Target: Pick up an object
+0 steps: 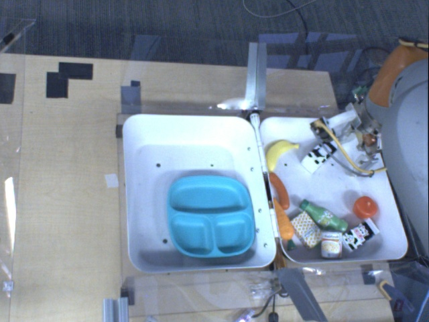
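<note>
The gripper (365, 141) hangs over the right white bin's (397, 245) upper right corner; I cannot tell if it is apart or together. A yellow banana (281, 151) lies at the frame's centre-right, and a green plastic bottle (323, 217) lies lower. The left white bin (144, 180) holds a blue divided plastic tray (211, 213).

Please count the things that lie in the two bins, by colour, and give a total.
Blue: 1, tray
Yellow: 1, banana
Green: 1, bottle
Red or orange: 3, pepper, carrot, ball
Black and white: 2, checked box, spotted carton
Mixed or pale: 2, patterned packet, small jar
Total: 10
</note>
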Action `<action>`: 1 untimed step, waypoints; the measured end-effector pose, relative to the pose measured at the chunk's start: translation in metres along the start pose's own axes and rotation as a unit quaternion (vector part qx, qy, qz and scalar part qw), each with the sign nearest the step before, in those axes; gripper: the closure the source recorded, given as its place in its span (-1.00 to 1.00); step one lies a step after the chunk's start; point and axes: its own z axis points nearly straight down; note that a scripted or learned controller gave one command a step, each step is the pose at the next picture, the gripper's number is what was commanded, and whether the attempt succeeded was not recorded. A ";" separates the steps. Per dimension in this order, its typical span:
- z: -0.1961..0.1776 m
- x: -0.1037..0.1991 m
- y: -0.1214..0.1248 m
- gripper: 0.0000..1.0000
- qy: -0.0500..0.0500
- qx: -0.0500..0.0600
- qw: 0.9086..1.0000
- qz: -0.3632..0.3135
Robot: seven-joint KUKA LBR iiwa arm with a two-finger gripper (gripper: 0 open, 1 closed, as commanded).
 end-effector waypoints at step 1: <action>-0.026 -0.075 -0.015 -1.00 0.003 -0.001 1.000 0.003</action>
